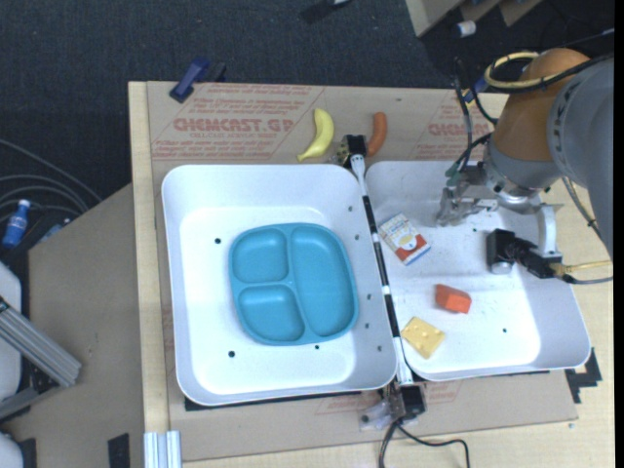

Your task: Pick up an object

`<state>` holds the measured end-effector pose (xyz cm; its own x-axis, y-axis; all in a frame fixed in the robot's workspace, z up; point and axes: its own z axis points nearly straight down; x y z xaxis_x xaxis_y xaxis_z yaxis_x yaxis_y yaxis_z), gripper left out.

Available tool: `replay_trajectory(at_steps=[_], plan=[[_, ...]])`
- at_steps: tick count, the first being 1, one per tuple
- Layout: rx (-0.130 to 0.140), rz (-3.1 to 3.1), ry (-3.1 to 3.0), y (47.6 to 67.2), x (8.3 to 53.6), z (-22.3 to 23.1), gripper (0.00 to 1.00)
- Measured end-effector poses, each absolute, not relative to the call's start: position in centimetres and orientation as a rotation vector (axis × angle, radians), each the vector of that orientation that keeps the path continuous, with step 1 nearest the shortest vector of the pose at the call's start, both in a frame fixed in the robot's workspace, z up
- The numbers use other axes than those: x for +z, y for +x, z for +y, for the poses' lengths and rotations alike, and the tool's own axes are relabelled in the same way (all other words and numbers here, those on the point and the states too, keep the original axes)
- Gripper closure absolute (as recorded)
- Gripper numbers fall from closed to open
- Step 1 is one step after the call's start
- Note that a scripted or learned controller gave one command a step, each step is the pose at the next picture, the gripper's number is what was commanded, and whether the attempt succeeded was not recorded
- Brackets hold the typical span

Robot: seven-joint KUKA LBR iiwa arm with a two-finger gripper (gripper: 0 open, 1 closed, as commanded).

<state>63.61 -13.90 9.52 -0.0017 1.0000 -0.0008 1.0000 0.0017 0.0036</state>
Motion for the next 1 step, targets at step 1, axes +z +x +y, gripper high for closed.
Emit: replay_trajectory(at_steps=[1], plan=[[0.003,2.221,2.218,63.6,9.5,-13.9,0.0]])
